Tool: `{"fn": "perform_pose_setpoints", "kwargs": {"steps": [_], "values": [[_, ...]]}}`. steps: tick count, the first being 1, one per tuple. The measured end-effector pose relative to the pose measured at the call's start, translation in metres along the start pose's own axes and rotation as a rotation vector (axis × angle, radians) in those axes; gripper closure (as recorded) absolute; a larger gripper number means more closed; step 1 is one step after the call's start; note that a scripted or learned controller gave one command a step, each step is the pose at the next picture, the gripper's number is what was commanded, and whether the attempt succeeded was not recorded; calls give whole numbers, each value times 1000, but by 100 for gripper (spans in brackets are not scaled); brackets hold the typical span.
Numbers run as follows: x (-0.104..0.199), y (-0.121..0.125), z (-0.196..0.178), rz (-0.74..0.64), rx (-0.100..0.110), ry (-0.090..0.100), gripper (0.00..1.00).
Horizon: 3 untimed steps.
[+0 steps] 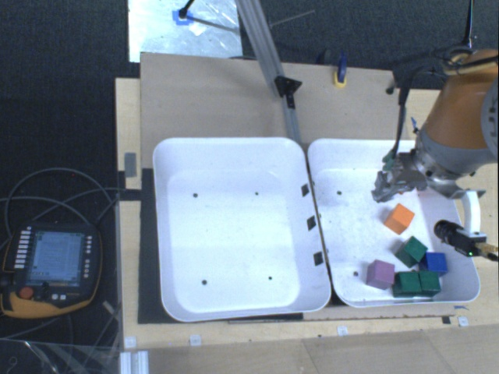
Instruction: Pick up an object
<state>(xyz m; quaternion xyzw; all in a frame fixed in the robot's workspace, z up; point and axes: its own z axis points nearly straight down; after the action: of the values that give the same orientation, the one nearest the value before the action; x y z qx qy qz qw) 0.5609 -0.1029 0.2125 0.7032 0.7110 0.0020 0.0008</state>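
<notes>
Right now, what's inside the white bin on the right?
The right-hand shallow white bin holds an orange block, a purple block, a blue block and green blocks clustered in its near corner. The gripper hangs above; the arm hides the far right part.

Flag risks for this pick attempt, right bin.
1. The hand sits up and left of the orange block, not over it; a straight descent may close on nothing.
2. The green, blue and purple blocks crowd the bin's near corner; fingers could shove neighbours or jam against the bin wall.
</notes>
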Motion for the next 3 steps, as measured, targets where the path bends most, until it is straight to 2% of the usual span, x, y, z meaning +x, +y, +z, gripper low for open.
{"fn": "perform_pose_setpoints", "kwargs": {"steps": [1, 2, 3], "values": [[45, 19, -8, 0, 0, 0, 100], [104, 36, -5, -1, 0, 1, 100], [148, 42, -14, 1, 1, 1, 100]]}}
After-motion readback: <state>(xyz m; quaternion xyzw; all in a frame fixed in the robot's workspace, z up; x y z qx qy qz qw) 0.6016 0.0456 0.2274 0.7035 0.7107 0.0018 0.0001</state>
